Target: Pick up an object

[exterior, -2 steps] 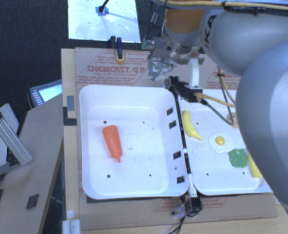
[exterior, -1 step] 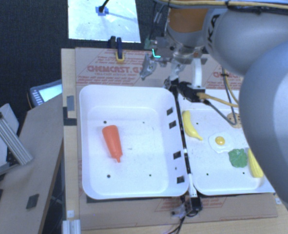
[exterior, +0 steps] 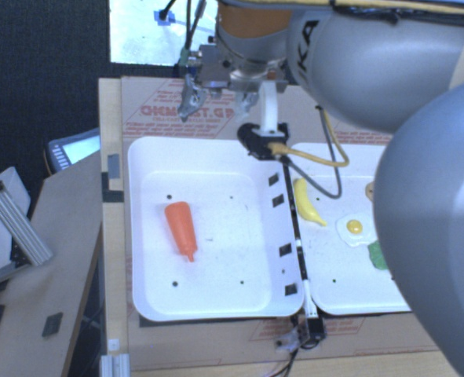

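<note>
The grey arm (exterior: 389,61) filled the frame from one to four o'clock. Its gripper (exterior: 221,100) hung at twelve o'clock above the far rim of the left bin (exterior: 149,289), its fingers spread apart with nothing between them. An orange carrot (exterior: 181,228) lay in that bin toward nine o'clock. In the right bin (exterior: 357,297), at three o'clock, lay a yellow banana (exterior: 308,203), a fried egg (exterior: 354,228) and a green piece (exterior: 378,255).

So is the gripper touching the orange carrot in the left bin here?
Apart. The camera view shows the gripper above the bin's far rim, with bare white floor between it and the carrot.
</note>
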Action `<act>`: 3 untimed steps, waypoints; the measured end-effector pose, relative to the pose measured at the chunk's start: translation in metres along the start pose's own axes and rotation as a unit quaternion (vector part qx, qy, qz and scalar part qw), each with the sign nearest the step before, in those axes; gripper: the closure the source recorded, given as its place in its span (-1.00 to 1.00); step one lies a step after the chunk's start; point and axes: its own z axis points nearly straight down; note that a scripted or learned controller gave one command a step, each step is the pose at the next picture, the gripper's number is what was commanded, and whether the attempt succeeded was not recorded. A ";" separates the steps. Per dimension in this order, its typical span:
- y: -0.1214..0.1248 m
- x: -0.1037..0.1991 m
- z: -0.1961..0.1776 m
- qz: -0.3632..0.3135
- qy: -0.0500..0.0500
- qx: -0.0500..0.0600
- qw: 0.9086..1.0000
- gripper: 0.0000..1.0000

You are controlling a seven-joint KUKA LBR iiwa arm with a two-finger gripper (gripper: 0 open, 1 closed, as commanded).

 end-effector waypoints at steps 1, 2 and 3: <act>0.028 0.025 0.040 0.003 -0.003 0.004 1.000 -1.00; 0.028 0.024 0.026 0.002 -0.002 0.001 1.000 1.00; 0.027 0.023 0.035 0.003 -0.003 0.003 1.000 1.00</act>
